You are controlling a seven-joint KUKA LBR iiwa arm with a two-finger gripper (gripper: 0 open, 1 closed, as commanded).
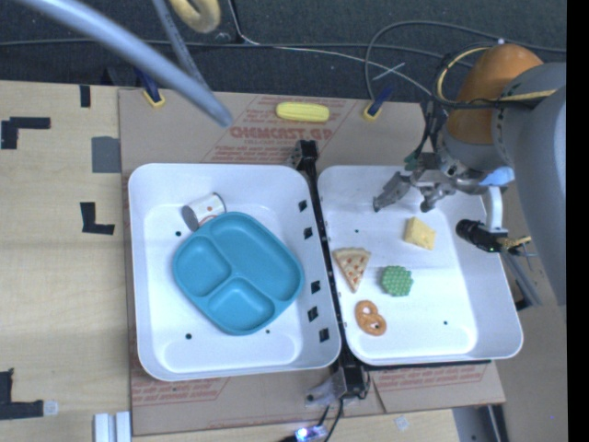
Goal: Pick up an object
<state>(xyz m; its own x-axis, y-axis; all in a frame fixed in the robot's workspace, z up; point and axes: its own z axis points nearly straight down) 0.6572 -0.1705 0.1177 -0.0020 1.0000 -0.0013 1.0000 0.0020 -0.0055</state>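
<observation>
Gripper (407, 194): fingers spread open, nothing between them, hanging over the back part of the right bin (479, 334).
Nearest object: yellow cheese wedge (420, 234), just beside the fingertips, toward the front.
Other objects: pizza slice (351, 266), green piece (397, 280), pretzel (370, 318), all loose in the same bin.
Left bin (147, 274): blue divided plate (237, 271), small cup (203, 212).
Advice: center over the cheese, descend straight, close across its narrow sides, lift slowly.

Right bin contents: a pale yellow cheese wedge (420, 234) lies flat near the back; a pizza slice (352, 267), a green bumpy piece (398, 281) and a pretzel (370, 318) lie apart in front.
</observation>
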